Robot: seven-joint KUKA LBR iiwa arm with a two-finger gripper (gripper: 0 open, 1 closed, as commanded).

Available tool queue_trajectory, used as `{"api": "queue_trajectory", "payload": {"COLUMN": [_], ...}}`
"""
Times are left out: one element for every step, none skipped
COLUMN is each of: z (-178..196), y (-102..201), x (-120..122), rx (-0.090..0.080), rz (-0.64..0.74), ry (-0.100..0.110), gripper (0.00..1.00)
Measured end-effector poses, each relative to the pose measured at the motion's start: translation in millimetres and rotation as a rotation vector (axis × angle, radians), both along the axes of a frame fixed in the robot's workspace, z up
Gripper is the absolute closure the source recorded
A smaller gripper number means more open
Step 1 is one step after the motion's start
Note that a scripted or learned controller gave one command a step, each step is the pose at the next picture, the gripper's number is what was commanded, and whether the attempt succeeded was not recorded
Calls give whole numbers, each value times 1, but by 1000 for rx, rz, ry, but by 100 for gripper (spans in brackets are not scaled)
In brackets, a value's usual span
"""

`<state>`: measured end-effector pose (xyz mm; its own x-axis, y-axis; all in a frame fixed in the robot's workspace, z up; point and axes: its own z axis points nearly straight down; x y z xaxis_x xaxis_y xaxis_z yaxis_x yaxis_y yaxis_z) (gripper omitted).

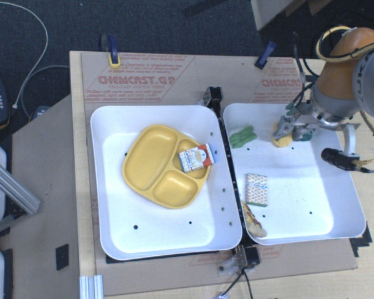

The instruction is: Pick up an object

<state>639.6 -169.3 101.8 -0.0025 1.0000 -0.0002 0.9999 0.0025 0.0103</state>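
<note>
Camera view: I have the gripper [291, 131] down in the right bin [336, 223], at its far edge, right at a small yellow object [283, 141]. I cannot tell how far the jaws stand apart, nor whether the yellow piece sits between them or just beside them; the wrist hides that.

Handling, my judgement: the yellow piece looks small and light, rounded, possibly soft like toy food, so it may squirt out of a pinch. I would take it across its narrow middle, low down.

Count:
- bins: 2, the left bin [106, 167] and the right one, side by side on the worktop [81, 104].
- right bin: yellow object 1, green piece [242, 136] 1, patterned packet [257, 189] 1, tan item [254, 222] 1 at the near left corner.
- left bin: yellow divided plate [151, 167] 1, small carton [195, 158] 1 lying on the plate's right rim.
</note>
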Motion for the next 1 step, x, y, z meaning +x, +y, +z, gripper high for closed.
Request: {"api": "queue_trajectory", "payload": {"z": [54], "y": [2], "x": [-9], "rx": [-1], "rz": [-2], "ry": [6], "gripper": [100]}}
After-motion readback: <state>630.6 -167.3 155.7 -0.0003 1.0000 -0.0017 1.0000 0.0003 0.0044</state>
